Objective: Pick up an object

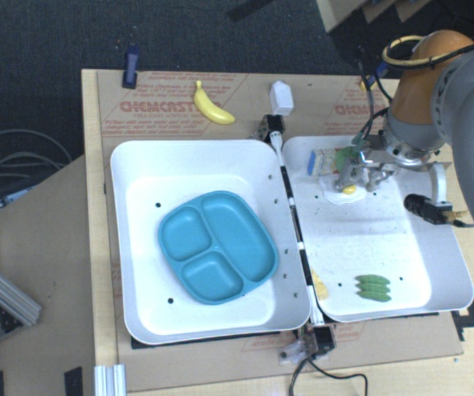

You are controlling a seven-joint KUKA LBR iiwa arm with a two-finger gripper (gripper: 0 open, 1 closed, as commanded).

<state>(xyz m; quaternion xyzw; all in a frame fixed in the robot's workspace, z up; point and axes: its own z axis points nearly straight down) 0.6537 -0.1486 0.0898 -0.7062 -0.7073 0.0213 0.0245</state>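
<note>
Fingers of the gripper (359, 176) hang low over the far end of the right bin (434, 299), and I cannot tell whether they stand apart or together from up here. Just below the tips I see a small yellow object (348, 190) lying on a pale patch of the bin floor, near the far edge; whether the tips touch it I cannot say, and it is too small for me to read any long axis. Beside it, toward the bin's far left corner, a small blue piece (311, 162) stands against the wall. Near the bin's near edge lies a green pea pod (373, 287), its long axis running left to right across the bin, well apart from the gripper. Across the divider, the left bin (138, 172) carries a blue divided plate (216, 246) at its middle. On the bench beyond the bins, a yellow banana (211, 106) lies near the far edge.
</note>
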